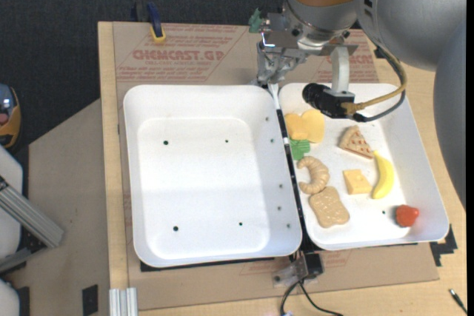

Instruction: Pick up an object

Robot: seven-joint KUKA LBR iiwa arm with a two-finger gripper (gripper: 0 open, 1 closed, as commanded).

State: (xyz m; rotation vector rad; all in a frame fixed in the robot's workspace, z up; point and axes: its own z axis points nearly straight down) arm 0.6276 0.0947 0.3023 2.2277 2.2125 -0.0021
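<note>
My gripper point(269, 78) hangs over the far end of the divider between the two white bins, with nothing visibly in it. In the right bin point(422, 159), just below and right of the gripper, lie a yellow cheese wedge point(307, 126) and a small green piece point(299, 149). A curled beige pastry point(315, 174) and a tan cracker point(329, 206) lie nearer the front. Further right are a waffle slice point(357, 143), a cheese cube point(357, 181), a banana point(383, 175) and a red tomato point(406, 215).
The left bin point(141, 159) sits beside the right one on a cardboard sheet point(185, 48). A blue and yellow clamp point(155, 22) grips the sheet's far edge. The bulky grey arm point(422, 4) looms over the right bin's far corner.
</note>
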